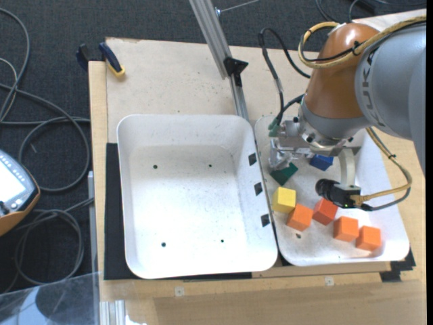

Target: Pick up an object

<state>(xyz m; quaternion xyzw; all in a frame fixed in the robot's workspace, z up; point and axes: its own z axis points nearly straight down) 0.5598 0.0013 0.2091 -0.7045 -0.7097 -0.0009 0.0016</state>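
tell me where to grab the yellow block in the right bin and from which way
Take the small yellow cube by two opposite flat side faces, coming straight down from above. Probably best to pinch across its far and near faces: its top is clear, but an orange cube crowds its near-right corner and the bin wall runs close on its left.

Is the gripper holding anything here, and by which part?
Cannot be told. The gripper sits low over the green block in the right bin, but no grasp is visible.

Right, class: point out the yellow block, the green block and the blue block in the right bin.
yellow block (285, 198): camera view, on its top face.
green block (284, 174): camera view, on its visible dark green side.
blue block (321, 161): camera view, on the part showing under the arm.
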